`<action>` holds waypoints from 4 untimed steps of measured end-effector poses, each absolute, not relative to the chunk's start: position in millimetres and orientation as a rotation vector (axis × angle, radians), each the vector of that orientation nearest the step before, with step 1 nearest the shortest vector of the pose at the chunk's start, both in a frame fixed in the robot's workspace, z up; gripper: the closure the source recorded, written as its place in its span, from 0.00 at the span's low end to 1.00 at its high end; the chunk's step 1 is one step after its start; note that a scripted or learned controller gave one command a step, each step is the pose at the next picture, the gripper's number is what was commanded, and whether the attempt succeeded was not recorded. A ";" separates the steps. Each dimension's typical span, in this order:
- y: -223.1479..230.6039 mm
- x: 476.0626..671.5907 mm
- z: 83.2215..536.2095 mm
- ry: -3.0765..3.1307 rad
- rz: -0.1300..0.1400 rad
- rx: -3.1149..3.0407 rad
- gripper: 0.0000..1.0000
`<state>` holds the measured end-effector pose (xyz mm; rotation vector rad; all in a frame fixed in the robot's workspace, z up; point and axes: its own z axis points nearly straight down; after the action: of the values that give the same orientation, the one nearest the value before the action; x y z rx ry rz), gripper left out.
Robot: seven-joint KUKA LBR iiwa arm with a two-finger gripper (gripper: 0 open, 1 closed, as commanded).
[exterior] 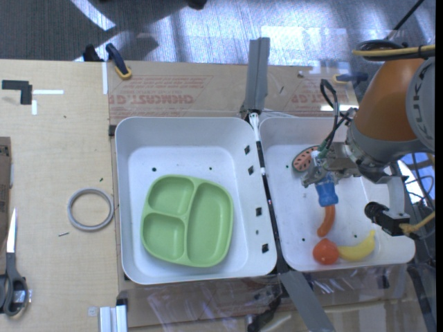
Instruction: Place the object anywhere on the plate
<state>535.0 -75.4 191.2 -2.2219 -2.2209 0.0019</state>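
Observation:
A green three-compartment plate (187, 220) lies in the left bin (138, 144). My gripper (320, 173) is low over the middle of the right bin (291, 244), reaching in from the right. Just below its tip sits a small blue object (327, 194), touching or nearly touching it; whether it is gripped is hidden by the wrist. A pink watermelon slice (302, 160) lies just left of the gripper. Toward the front of that bin are an orange sausage-shaped piece (326, 220), a red tomato (325, 252) and a yellow banana (358, 247).
A divider ridge (261, 185) separates the two bins. On the bench at the left lie a grey ring (90, 208) and scissors (12, 282). A cable and black fitting (384, 216) hang at the right bin's edge.

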 end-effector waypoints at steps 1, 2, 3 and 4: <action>42.3 538.1 232.7 -2.222 0.004 -2.220 1.00; 9.4 476.8 189.9 -2.216 0.007 -2.223 1.00; 79.6 503.3 289.3 -2.224 0.005 -2.220 1.00; 43.3 478.0 305.8 -2.221 0.007 -2.221 1.00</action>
<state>478.0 43.3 305.8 -2.2214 -2.2206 0.0065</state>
